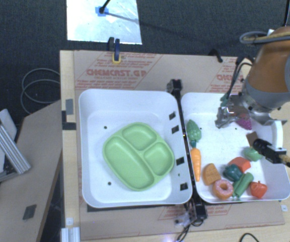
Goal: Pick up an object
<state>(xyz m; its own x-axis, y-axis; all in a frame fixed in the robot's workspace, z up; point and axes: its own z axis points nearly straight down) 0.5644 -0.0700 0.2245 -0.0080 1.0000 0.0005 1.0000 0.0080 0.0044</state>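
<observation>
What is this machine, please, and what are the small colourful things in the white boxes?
It is a robot arm, grey and orange, seen by one camera above the bench. Its gripper hangs over the right bin. That bin has toy food: a carrot, a donut, a tomato and others. The left bin has a green plate with three compartments. I cannot see anything held in the gripper.

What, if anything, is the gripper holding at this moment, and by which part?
It cannot be told. The gripper hangs over the right bin beside a purple item, but nothing visibly sits between its fingertips from this slant.
</observation>
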